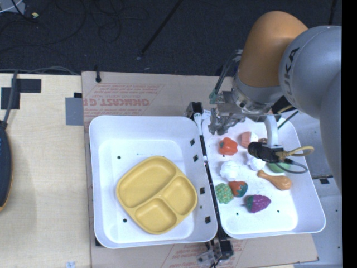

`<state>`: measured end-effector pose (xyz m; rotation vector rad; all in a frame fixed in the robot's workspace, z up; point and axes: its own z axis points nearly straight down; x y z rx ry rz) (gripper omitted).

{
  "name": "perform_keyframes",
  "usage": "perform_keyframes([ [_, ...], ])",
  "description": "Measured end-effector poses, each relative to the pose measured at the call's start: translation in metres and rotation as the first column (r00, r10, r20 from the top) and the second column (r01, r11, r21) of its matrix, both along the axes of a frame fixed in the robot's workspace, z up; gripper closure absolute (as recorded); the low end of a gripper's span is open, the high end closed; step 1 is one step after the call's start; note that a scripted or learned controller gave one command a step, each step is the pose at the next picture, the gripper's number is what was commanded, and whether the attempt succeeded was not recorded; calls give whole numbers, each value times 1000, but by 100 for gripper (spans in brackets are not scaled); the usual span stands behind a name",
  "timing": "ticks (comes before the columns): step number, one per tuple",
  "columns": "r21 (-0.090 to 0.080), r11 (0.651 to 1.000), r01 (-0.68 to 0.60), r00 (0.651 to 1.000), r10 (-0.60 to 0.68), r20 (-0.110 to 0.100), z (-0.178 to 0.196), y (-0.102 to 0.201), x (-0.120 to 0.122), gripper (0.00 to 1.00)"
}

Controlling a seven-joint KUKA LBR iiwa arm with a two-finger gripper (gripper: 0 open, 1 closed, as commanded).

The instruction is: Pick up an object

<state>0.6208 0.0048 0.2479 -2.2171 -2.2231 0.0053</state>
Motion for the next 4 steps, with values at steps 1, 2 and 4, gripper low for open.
perform_keyframes([
  [1,3,1000,1,1000,-1,16,135,21,-34,100],
  [2,1,1000,6,1000,-6,-14,31,-1,-129,100],
  [4,3,1000,-3,1000,3,11,158,68,-142,100],
])
